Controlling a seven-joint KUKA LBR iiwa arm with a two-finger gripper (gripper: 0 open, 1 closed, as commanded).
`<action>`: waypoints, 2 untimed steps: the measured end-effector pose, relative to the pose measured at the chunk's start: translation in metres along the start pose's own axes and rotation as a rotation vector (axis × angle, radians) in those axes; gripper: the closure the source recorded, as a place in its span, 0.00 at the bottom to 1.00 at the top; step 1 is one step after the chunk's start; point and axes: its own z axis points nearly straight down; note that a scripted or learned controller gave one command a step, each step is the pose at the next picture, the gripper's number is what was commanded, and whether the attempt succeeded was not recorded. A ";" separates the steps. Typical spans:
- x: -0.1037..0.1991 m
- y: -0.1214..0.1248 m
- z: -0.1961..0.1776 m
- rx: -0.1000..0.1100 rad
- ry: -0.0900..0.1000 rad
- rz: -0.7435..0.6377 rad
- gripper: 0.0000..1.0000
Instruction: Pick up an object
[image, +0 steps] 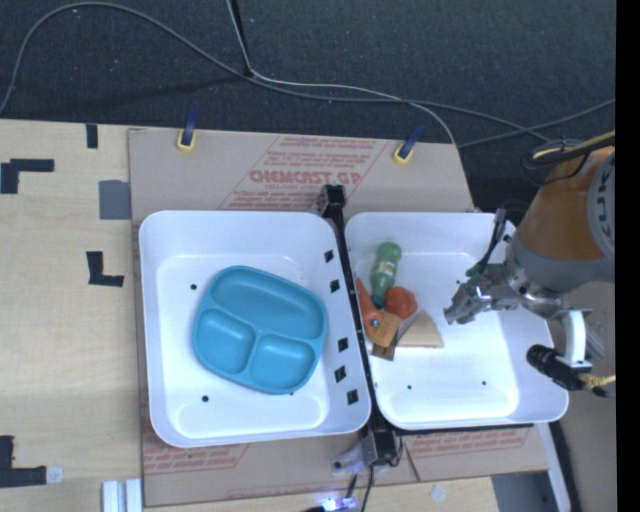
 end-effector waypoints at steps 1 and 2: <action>0.002 -0.002 -0.041 0.001 0.001 0.000 1.00; 0.003 -0.001 -0.075 0.002 0.001 0.000 1.00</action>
